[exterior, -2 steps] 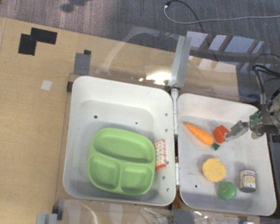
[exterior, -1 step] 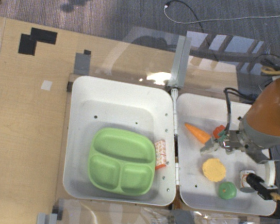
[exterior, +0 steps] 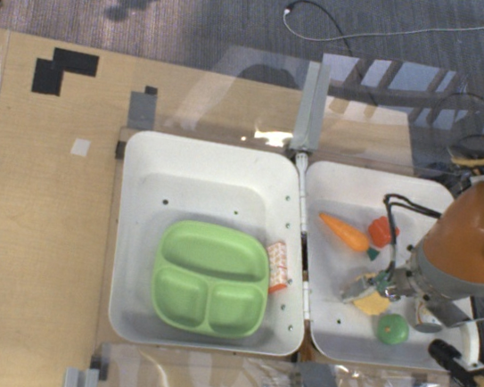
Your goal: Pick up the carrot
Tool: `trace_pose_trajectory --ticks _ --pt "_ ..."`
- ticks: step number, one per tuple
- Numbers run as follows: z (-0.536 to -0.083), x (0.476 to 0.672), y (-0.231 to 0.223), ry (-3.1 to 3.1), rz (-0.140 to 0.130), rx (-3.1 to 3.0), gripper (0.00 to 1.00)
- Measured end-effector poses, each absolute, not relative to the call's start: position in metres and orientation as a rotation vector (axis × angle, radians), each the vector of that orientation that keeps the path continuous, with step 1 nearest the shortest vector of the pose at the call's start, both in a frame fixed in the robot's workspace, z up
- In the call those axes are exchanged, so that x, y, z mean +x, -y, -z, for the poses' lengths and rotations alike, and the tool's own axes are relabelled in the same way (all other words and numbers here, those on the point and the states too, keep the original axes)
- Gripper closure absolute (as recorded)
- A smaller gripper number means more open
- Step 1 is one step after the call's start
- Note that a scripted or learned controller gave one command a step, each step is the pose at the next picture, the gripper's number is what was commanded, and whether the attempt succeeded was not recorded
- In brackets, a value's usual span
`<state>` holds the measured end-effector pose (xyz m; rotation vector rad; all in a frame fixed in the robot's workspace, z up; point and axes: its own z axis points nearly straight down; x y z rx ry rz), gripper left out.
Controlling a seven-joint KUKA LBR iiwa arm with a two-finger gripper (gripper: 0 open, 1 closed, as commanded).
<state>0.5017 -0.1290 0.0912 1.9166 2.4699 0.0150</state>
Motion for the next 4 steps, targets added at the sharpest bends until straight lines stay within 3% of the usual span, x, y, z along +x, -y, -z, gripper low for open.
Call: trace_pose_trajectory --ticks 1,2,3,4 --pt "-0.17 0.612 0.154 -2.629 -0.006 1.704 0.0" --pt "-0.091 0.597 0.109 -2.828 -0.01 1.335 0.0" --pt "-0.104 0.599 0.108 -2.824 -0.017 1.333 1.0" --pt "-0.187 0.591 0.04 -2.726 -0.006 1.549 1.0"
